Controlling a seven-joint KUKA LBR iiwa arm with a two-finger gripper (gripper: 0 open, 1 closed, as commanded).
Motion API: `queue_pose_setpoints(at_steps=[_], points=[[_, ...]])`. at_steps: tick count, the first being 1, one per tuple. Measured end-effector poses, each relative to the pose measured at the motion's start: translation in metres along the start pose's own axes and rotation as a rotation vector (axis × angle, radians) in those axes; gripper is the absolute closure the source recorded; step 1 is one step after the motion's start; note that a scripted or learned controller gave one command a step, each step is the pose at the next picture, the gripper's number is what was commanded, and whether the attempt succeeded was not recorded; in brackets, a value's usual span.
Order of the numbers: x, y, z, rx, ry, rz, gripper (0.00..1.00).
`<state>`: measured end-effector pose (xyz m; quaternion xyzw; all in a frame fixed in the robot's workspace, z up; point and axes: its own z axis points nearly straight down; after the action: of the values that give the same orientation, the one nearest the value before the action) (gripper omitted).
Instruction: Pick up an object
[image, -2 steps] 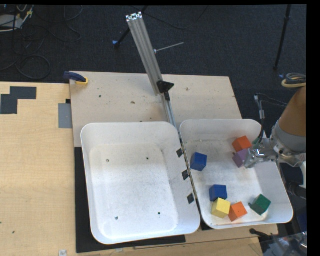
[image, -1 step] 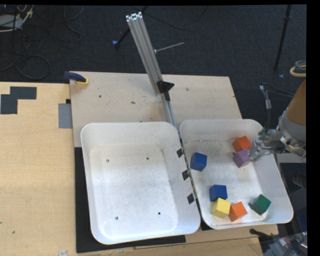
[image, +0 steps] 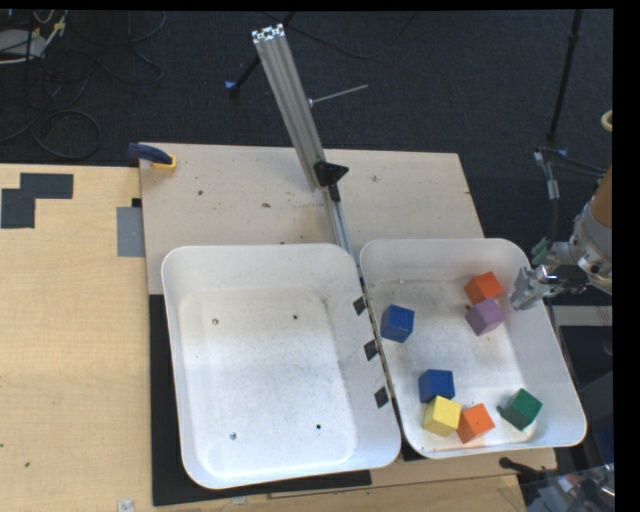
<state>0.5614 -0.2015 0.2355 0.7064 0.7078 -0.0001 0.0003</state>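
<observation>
Seven cubes lie in the right bin (image: 560, 360), claw (image: 527, 290) at its rim.

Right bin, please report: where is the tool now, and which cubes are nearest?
Tool at right bin's right rim, holding nothing visible. Purple cube and orange cube nearest, just left of it. Nothing between tool and them.

Two white bins (image: 265, 262), two blue cubes (image: 397, 323), two orange cubes (image: 484, 287), one purple (image: 486, 316), yellow (image: 442, 415), green (image: 521, 409)

You get even, diffuse overhead light; the white bins (image: 260, 460) read bright without hard glare. Shadows are faint. Your frame is slightly soft and grainy.
</observation>
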Motion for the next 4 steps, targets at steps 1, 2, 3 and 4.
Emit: queue_pose_setpoints(at_steps=[1, 2, 3, 4], points=[[0.052, 0.015, 0.012, 0.006, 0.004, -0.002, 1.00], [0.109, 0.028, 0.004, 0.004, 0.003, -0.004, 1.00], [0.157, 0.028, 0.012, 0.006, 0.003, -0.002, 1.00], [0.211, 0.039, 0.002, 0.004, 0.002, -0.002, 1.00]])
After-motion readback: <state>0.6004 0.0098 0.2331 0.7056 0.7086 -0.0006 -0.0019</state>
